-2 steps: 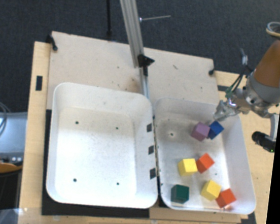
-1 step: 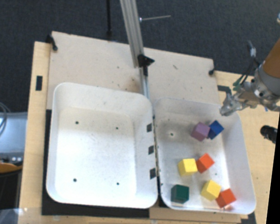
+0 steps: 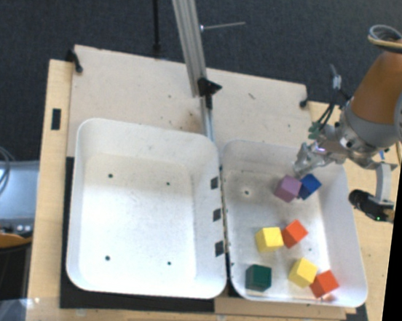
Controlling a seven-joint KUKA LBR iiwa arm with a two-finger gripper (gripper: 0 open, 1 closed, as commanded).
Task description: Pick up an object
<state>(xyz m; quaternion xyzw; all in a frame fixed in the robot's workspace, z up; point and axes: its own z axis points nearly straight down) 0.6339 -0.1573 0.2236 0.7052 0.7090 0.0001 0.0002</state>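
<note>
Right bin [image 3: 349, 234] count: one purple cube [image 3: 287, 189], one blue cube [image 3: 309, 185], two yellow, two orange, one green. Claw [image 3: 308, 163] sits just above the purple and blue pair, which touch; its grip state cannot be told. Remaining five lie below it toward the near rim. Left bin [image 3: 88, 178] lies well left.

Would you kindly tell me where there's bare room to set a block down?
The left bin has open floor throughout. In the right bin, the strip beside the shared wall is free; blocks crowd its far end under the gripper and its near right corner.
</note>
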